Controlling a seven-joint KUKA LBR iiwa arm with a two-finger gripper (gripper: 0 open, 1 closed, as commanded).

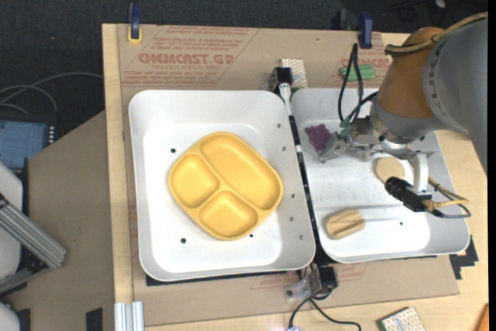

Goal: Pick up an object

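On the bench [116, 167], which is covered with brown cardboard, two shallow white bins stand side by side. In the left white bin [155, 244] lies a yellow plastic plate with three compartments [225, 184], somewhat in the middle and turned at an angle. The right white bin [372, 244] holds two small things. One is a small purple object [317, 136] near the left wall of this bin, in its upper part. The other is a tan, rounded block that looks like wood or bread [344, 223], lying near the lower edge of the bin.

The grey arm with the orange band [415, 77] reaches in from the right and bends down over the right bin. Its gripper [339, 146] is low in the bin, just beside the purple object, on its right side. I cannot tell if the gripper is spread or closed, because the metal parts are too small and dark there, and I see nothing between them. The tan block lies well apart from the gripper. A black part with cables [411, 194] hangs below the wrist, over the right half of the bin.
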